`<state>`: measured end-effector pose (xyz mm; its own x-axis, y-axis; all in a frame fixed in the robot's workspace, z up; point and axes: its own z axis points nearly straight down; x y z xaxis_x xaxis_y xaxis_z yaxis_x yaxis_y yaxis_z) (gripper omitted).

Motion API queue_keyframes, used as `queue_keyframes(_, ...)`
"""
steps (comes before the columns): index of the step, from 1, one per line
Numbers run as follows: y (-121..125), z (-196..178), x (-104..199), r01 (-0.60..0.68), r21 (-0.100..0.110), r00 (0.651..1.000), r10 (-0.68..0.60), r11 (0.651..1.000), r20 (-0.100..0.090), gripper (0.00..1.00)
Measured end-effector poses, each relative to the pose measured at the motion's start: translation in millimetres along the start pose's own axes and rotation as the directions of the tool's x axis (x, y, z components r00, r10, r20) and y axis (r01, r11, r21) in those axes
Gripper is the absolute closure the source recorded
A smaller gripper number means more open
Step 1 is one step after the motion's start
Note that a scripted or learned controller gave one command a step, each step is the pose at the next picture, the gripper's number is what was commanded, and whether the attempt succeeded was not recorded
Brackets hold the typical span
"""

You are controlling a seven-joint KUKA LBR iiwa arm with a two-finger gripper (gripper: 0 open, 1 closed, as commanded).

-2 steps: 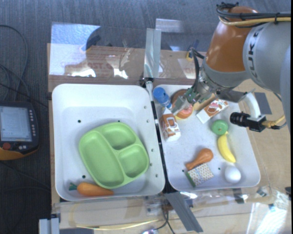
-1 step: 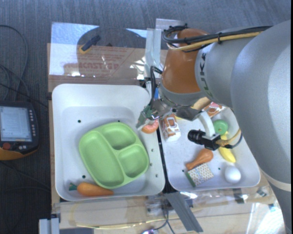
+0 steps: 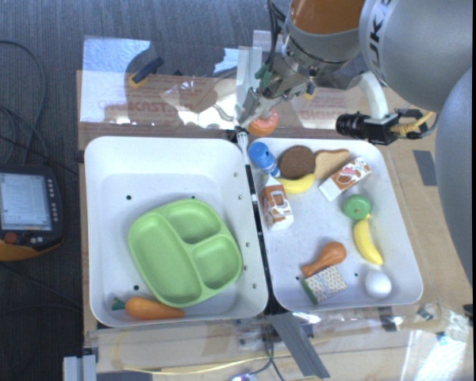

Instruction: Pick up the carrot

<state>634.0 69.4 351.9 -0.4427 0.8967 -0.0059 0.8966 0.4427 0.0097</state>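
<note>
— Since the arm [image 3: 397, 30] came in from the right, why did it sit so high over the back of the bench [image 3: 103, 105]?

— It looked parked above the seam between the two bins, at their far rim, and I judged it had yet to travel. The hand [image 3: 258, 111] hung there with a small orange-pink thing [image 3: 263, 123] at its tip; whether the fingers were apart or closed on it, I could not tell.

— And the left bin [image 3: 111, 157]?

— It held the green divided plate [image 3: 186, 251], lying flat in the middle. The right bin [image 3: 397, 213] carried the clutter: a blue-capped bottle [image 3: 262, 155], a banana [image 3: 368, 241], a green ball [image 3: 355, 207], a drumstick [image 3: 325, 256], a white egg [image 3: 378, 283].

— So where was the carrot [image 3: 148, 309]?

— Lying on its side in the left bin's near corner, touching the plate's edge, well apart from the hand. Being tucked against plate and wall would likely make the grasp awkward.
</note>
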Motion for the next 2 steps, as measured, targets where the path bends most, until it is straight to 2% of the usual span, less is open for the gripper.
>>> queue_keyframes(1,35.4,58.1,-3.6,0.180,0.014,0.984,-0.180,0.984,-0.007,1.00)
queue_keyframes(2,4.1,104.4,32.9,0.514,0.007,0.858,-0.514,0.858,-0.011,1.00)
